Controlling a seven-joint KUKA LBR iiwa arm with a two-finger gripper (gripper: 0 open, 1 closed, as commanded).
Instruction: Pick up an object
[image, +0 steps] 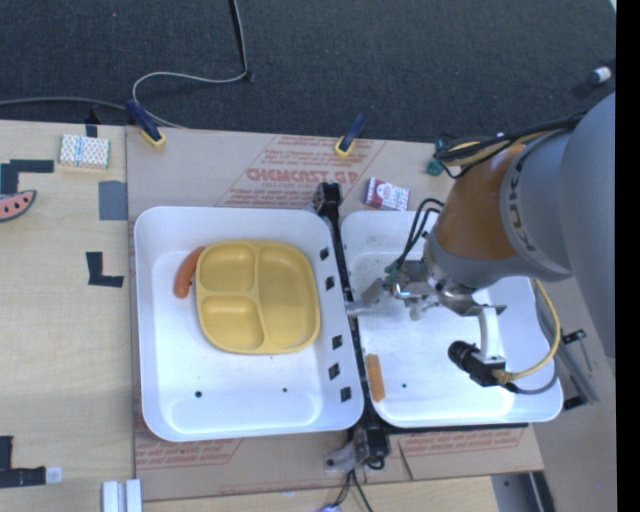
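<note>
The arm reaches over the right bin (520, 405), and my gripper (398, 291) hangs low near that bin's left wall, pointing down. A small orange sausage-shaped piece (374, 377) lies on the right bin's floor by its lower left corner, a short way below the gripper and apart from it. In the left bin (240, 415) sits a yellow divided plate (258, 297). Another orange sausage-shaped piece (185, 272) lies against the plate's left edge. The arm's wrist hides the middle of the right bin.
A red and white packet (385, 194) lies on the cardboard just behind the right bin. Clamps (349, 142) hold the cardboard's far edge. A black divider strip (338, 300) runs between the bins. A checked block (84, 151) and a watermelon-slice toy (15, 205) lie far left.
</note>
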